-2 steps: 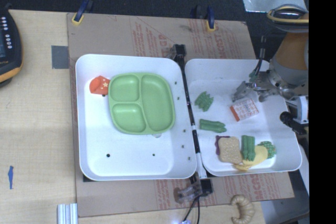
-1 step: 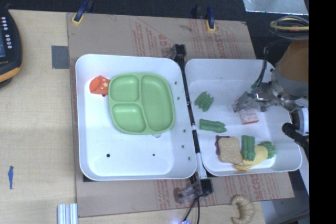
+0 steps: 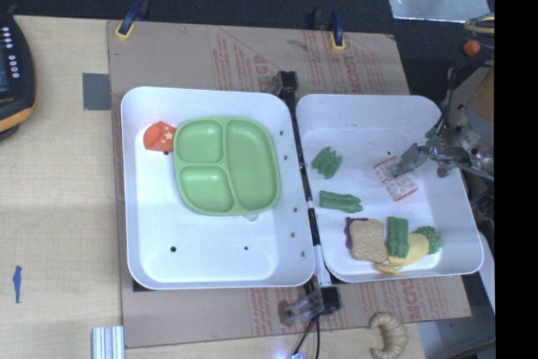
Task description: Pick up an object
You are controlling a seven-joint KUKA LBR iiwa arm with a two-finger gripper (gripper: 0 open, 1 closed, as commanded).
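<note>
Gripper (image 3: pixel 414 157) low over the right bin (image 3: pixel 367 107), near its right wall.
Its fingers touch a small red-and-white packet (image 3: pixel 395 178); whether they grip it cannot be told. Toy food crowds the bin's near edge, leaving bare floor along the far edge.

red print on cardboard sheet (image 3: pixel 252 55), illegible

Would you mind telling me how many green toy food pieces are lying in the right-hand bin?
4. One green piece lies upper left, one below it mid-left, an upright one stands beside the bread slice, and a broccoli-like one sits lower right. Others may hide under that pile.
</note>
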